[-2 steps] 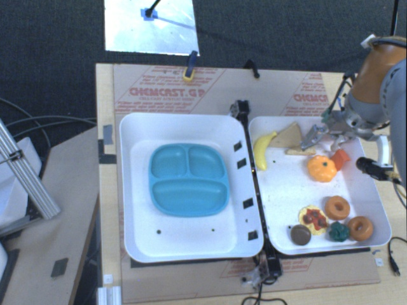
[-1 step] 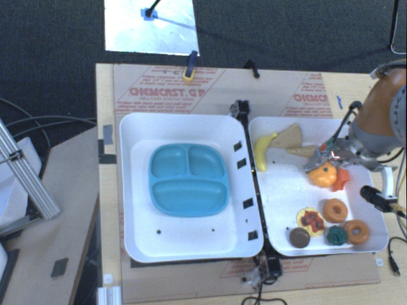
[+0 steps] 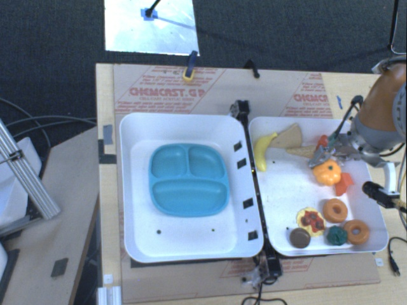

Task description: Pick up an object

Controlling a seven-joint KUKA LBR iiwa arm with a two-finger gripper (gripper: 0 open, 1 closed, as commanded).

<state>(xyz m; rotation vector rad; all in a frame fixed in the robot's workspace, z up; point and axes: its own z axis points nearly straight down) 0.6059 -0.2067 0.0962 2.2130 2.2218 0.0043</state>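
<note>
Nearest the lens, along the front wall of the right bin (image 3: 381, 237), sat a row of small toy foods: a brown puck-like piece (image 3: 299, 237), a tiny pizza round (image 3: 311, 220), a lumpy green piece (image 3: 336, 235) and two ring donuts (image 3: 334, 210) (image 3: 357, 231), all of a smooth, moulded plastic look. Further back lay a curved yellow banana (image 3: 263, 150) and a flat tan wedge (image 3: 291, 138) beside it. The gripper (image 3: 325, 157) hung low over the middle of that bin, just above a rounded orange-yellow toy (image 3: 327, 172) that looked like a little pumpkin or pepper, with a reddish scrap (image 3: 343, 183) touching its right side. I could not tell how far the jaws stood apart, nor whether anything was caught between them; the wrist hid that. To my eye the orange-yellow toy was the likely target, and it was a poor one: round and slick, it could squirt sideways out of a closing pinch or roll against the reddish scrap and go off centre. A descent slightly off could also push it along the glossy white floor rather than trap it. The left bin (image 3: 127, 170) held a teal divided tray (image 3: 189, 178), hard, shallow and round-cornered, well apart from the gripper.
</note>
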